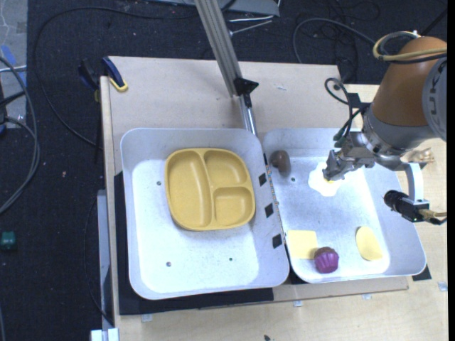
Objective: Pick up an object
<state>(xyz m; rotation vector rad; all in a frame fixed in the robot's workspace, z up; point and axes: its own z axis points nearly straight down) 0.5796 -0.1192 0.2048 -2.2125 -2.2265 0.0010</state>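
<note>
In the right bin [402, 261] lie a brown rounded object [281, 161] at the far left corner, a pale yellow square block [301, 244], a purple lumpy object [326, 259] and a yellow oval piece [369, 243] near the front. A whitish object [322, 184] lies near the bin's middle. My gripper [334, 172] is down at this whitish object's upper right edge, partly covering it. The view does not let me tell whether anything sits between the fingers.
The left bin [142, 261] holds a yellow divided tray [210, 188]. A metal pole [220, 38] slants up from between the bins. The arm's grey and orange body [412, 91] hangs over the right bin's far right side, with cables beside it.
</note>
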